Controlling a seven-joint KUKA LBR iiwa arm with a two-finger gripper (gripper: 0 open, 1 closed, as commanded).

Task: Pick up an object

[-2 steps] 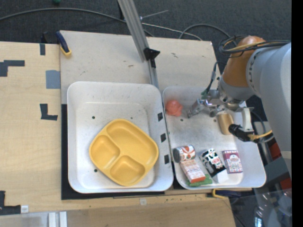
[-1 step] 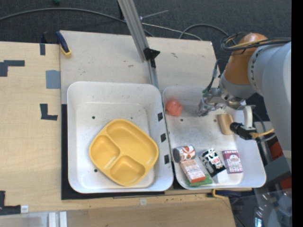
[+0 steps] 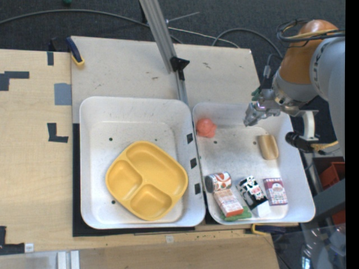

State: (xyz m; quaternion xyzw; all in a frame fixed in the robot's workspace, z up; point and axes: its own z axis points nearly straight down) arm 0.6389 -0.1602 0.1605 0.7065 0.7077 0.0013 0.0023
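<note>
Objects for picking lie loose in the right white bin [image 3: 297, 206], below the grey arm's gripper [image 3: 253, 116], finger state unreadable: a tan bread roll [image 3: 268, 147], a small carton [image 3: 275, 191], a pink ball [image 3: 206, 128]; the left bin [image 3: 95, 150] holds a yellow divided tray [image 3: 147, 179].

A single fixed camera looks down at a slant from above the bench [image 3: 134, 66], far enough to take in both white bins (the left bin [image 3: 90, 150], the right bin [image 3: 297, 200]); the arm [image 3: 314, 60] enters from the right.
</note>
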